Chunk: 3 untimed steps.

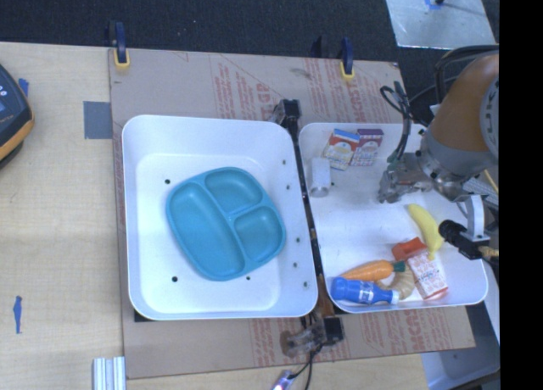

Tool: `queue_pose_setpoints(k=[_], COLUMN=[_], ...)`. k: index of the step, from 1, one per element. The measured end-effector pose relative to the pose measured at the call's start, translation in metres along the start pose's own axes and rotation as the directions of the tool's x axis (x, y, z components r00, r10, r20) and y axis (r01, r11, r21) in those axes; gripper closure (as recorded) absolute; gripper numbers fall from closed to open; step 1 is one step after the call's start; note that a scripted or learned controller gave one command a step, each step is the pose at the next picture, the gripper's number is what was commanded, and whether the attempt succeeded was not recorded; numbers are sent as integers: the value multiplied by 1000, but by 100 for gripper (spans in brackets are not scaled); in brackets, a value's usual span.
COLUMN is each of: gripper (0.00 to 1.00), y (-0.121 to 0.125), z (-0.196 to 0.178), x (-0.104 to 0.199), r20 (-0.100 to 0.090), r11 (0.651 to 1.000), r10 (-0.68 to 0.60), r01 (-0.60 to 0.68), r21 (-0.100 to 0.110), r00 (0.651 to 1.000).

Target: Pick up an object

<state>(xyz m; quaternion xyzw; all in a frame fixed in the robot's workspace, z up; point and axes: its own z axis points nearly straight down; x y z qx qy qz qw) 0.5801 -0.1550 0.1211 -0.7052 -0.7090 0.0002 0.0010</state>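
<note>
- The gripper (pixel 395 186) is seen low over the right bin (pixel 339 240), in its upper right part, under the grey wrist and the orange band of the arm (pixel 462 117).
- Whether the claw is open or closed cannot be told, and nothing can be made out in its grasp.
- A yellow banana (pixel 424 225) is found just below and to the right of the gripper, apart from it.
- Two small cartons (pixel 355 147) are placed side by side near the bin's top edge, left of the gripper.
- A small pale block (pixel 320 176) is seen by the bin's left wall.
- Along the lower edge, a blue bottle (pixel 363 292), an orange carrot (pixel 370 271) and a red-and-white packet (pixel 423 270) are grouped closely together.
- The left bin (pixel 153 291) is occupied by a blue divided plate (pixel 225 223), lying flat near its middle.
- Both bins are set on a brown board (pixel 212 83) on the wooden bench (pixel 51 236).
</note>
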Motion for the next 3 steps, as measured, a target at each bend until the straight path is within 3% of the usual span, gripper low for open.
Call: queue_pose_setpoints(k=[1,2,3], gripper=[0,0,0], y=[0,-28,-46], z=[0,26,30], x=[-1,-50,-9], r20=[1,-6,1], r11=[1000,1000,1000], r10=[0,-3,0], r01=[0,2,0], r21=[1,-5,2], r00=[1000,1000,1000])
